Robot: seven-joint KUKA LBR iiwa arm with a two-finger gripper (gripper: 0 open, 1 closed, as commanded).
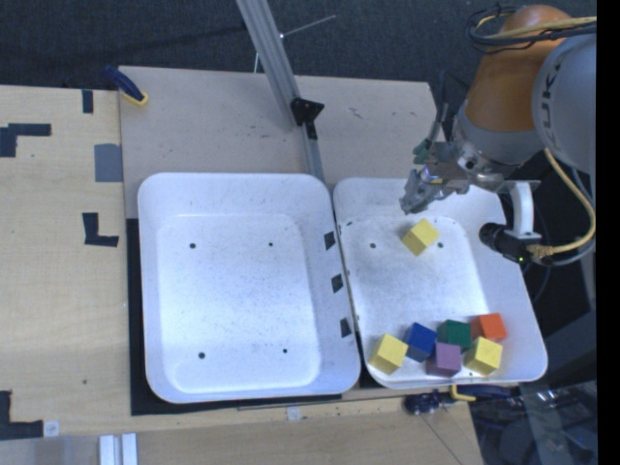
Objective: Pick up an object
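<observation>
A lone yellow cube point(420, 236) sits tilted near the far end of the right bin point(504, 289), just below the end effector point(418, 200), whose opening I cannot tell. The cube's skewed corners could slip out of a misaligned pinch. Part of the "KUKA" lettering shows on the arm point(552, 85).

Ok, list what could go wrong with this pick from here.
1. The gripper hangs up and to the left of the lone yellow cube, not over it, so a straight descent could miss.
2. That cube sits turned at an angle, so it might slip or get pushed aside.
3. The right white bin's far wall is close by; the gripper could knock it.
</observation>
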